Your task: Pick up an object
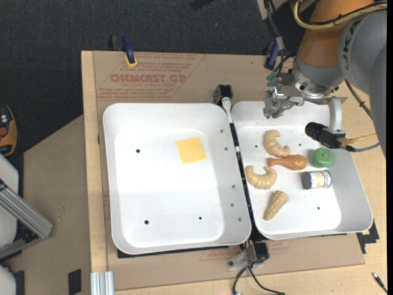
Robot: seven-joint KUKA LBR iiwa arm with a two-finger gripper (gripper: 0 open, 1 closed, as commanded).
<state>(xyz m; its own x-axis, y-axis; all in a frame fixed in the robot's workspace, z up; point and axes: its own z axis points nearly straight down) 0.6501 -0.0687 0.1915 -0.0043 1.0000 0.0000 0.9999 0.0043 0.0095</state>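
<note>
The big grey arm [362, 35] with its orange band is reaching in at the upper right of the frame. Two white bins are sitting side by side on the bench. The left bin [123, 183] is taking up the middle of the picture, and the right bin [350, 217] is lying just beside it, toward the right.

The gripper [274, 107] is hanging over the top edge of the right bin, up near the upper right. It is too small and dark to see well — I cannot tell how its jaws are standing, and nothing is showing between them.

So the picking up is not done yet. All the things are lying in the bins.

In the left bin a flat yellow square [191, 150] is resting alone. In the right bin, going down from the gripper, a curled croissant [275, 144] is lying nearest, then a brown drumstick [287, 162], another croissant [261, 177] and a cone [276, 204] at the bottom. A small jar [316, 180] and a round green thing [322, 158] are sitting farther right.

Still left, I think — going down, closing on one thing, and lifting it.
</note>
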